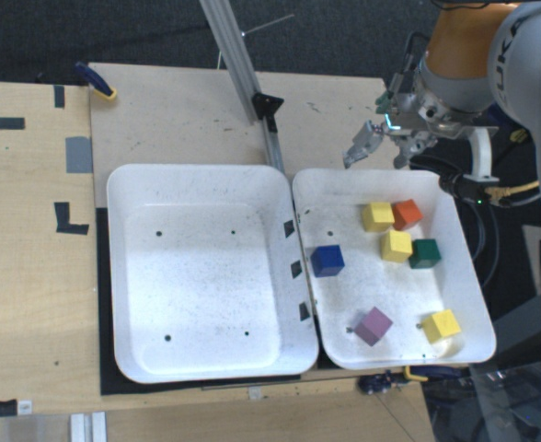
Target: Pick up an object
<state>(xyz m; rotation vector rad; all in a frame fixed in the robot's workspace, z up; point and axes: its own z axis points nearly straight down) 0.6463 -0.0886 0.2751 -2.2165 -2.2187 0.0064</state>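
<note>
My gripper (381, 153) hangs above the far rim of the right bin (392, 180), its two fingers spread open with nothing between them. Below it in that bin lie a yellow cube (376, 215) touching an orange cube (406, 214), another yellow cube (396, 245) beside a green cube (425, 253), a blue cube (327, 260) near the left wall, a purple cube (374, 325) and a third yellow cube (442, 325) toward the front.
The left bin (142, 191) lies beside the right one. A slanted metal bar (238, 49) rises from the divider between the bins. A small blue and yellow clamp (96, 79) sits at the bench's far left.
</note>
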